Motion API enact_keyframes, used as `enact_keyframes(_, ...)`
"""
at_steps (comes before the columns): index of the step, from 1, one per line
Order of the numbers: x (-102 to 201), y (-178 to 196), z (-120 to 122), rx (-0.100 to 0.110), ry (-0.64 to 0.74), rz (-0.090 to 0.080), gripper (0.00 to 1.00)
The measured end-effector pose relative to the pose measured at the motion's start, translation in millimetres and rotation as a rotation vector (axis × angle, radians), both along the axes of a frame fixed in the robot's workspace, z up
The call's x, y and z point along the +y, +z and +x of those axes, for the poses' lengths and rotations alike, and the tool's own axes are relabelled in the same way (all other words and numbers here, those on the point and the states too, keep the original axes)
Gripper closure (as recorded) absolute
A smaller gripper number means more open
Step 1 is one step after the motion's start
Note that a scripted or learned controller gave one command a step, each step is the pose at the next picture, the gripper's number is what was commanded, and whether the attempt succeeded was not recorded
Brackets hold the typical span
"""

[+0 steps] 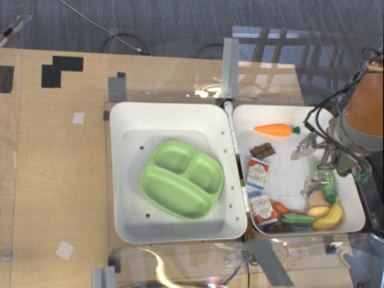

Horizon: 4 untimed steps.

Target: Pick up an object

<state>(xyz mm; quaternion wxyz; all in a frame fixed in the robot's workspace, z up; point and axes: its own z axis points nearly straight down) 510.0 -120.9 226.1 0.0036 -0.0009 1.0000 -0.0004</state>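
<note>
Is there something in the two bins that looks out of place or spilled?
Nothing looks spilled or damaged. The green divided plate lies askew in the left bin. The toy food is crowded toward the near edge of the right bin; the carrot lies apart.

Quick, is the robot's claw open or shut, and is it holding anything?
Two-finger gripper: open, holding nothing, above the right white bin near the yellow banana.

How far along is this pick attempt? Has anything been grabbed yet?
Nothing looks picked yet. The carrot, chocolate, cartons and banana all lie in the right bin; the green plate sits in the left one. In hand: the gripper hangs low over the right bin's near corner, above the banana pile. Left: close on an item and lift.
</note>
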Motion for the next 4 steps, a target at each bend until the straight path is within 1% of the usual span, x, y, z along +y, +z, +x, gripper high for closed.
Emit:
enact_keyframes(1,8,-124,72,-0.006,-0.082,0.000,0.00)
enact_keyframes(2,21,-128,84,-0.024,-0.161,-0.004,0.00)
enact_keyframes(3,-28,-128,65,-0.028,-0.013,-0.004,0.00)
enact_keyframes(4,-87,-137,28,-0.007,-0.063,-0.003,0.00)
